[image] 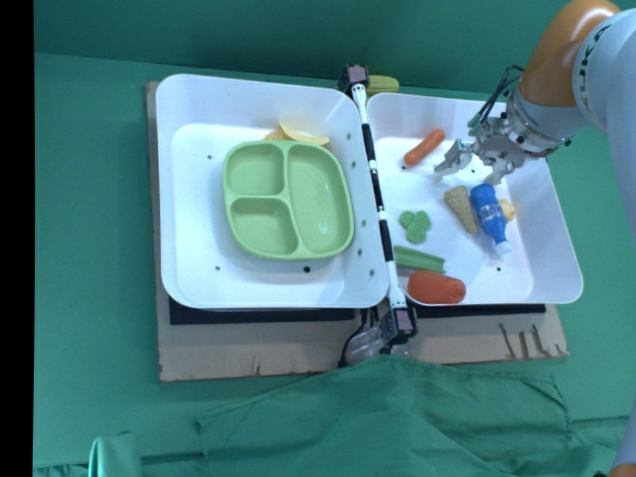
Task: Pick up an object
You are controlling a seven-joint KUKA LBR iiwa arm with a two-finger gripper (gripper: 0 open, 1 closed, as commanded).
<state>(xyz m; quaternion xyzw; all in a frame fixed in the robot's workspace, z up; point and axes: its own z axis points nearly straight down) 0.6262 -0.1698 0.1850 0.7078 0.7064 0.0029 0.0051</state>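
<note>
Arm comes in from the right edge, orange band up top, wrist angled down-left over the right bin [556, 266]. Gripper [475, 162] hovers above the bin floor with its fingers spread wide, nothing between them. Landmark: blue bottle [488, 214], lying just below the gripper, cap end pointing down. Waffle cone [460, 207] lies touching the bottle's left side. A small yellow piece [508, 208] peeks out at the bottle's right. Orange carrot [424, 147] sits up-left of the bottle, left of the gripper. Green pea cluster [416, 226] is left of the bottle, near the divider. Green celery stick [418, 258] and red-orange sausage-like piece [436, 286] lie down-left of the bottle. Left bin [189, 266], well left of the bottle, holds a green divided plate [288, 199] with a yellow slice [303, 134] at its upper rim.
</note>
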